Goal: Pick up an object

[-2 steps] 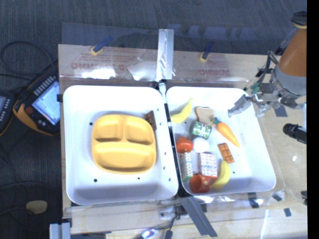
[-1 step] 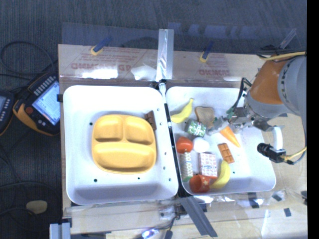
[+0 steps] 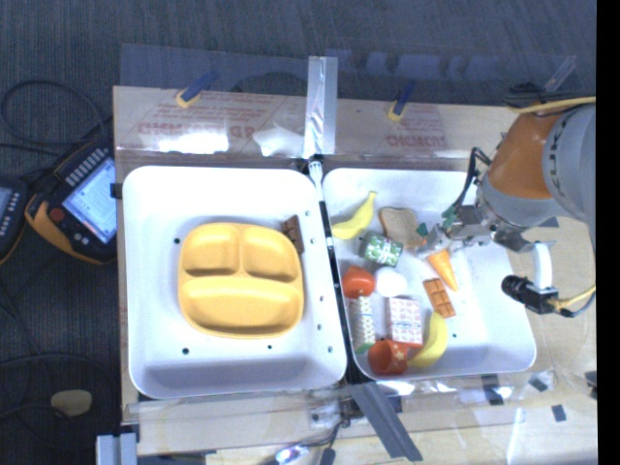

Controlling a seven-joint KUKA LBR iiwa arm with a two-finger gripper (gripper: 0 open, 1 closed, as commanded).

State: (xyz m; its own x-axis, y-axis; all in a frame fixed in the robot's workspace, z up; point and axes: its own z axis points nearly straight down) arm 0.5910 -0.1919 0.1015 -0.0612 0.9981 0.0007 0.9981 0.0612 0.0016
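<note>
A robotics lab: a grey-and-orange arm (image 3: 542, 177) at right, toy food in taped-down white bins (image 3: 145, 356), a teach pendant (image 3: 82, 206) at left.

Honestly nothing's properly readable here: there's red printing on the cardboard sheet (image 3: 194, 124) behind the bins but it's washed out by glare, and the green can (image 3: 382, 250) and the little carton (image 3: 404, 321) have labels too tiny to make out.
</note>
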